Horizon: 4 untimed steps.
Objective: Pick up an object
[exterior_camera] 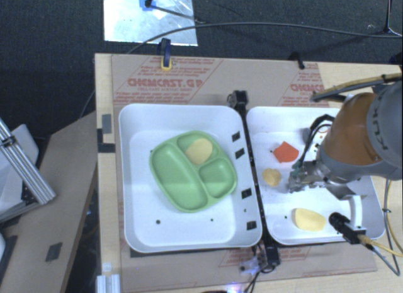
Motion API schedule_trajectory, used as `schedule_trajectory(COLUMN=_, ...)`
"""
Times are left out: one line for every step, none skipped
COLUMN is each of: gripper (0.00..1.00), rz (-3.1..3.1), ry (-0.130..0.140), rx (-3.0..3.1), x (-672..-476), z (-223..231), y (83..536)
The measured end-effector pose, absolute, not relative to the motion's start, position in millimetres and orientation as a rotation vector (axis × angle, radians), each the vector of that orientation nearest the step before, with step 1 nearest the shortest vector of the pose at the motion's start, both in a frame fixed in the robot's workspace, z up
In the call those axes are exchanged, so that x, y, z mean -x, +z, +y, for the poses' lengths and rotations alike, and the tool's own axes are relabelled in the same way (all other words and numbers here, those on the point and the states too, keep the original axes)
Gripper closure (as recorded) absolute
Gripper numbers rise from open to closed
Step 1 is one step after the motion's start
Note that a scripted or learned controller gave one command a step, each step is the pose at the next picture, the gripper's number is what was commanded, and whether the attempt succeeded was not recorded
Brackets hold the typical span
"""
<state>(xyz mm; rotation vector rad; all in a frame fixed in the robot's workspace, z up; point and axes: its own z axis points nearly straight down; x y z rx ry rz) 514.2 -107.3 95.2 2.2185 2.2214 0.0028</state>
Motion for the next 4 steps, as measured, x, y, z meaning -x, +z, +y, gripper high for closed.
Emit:
schedule_trajectory(gripper=1.0, rz=2.222, ry=0.007, rx=-2.212, x=-514.9, z=-101.4, y=157.4)
schedule_trajectory(gripper=1.0, rz=2.222, ry=0.007, rx=-2.212, x=-517.1, z=-101.7, y=206.1)
schedule_trajectory(gripper=1.0, rz=2.231, ry=0.006, rx=-2.209, x=-537.9, z=-50.5, y=219.6)
schedule_trajectory(gripper=1.0, rz=2.233, ry=0.005, rx=-2.21, x=-558.3, z=2.1, y=212.2)
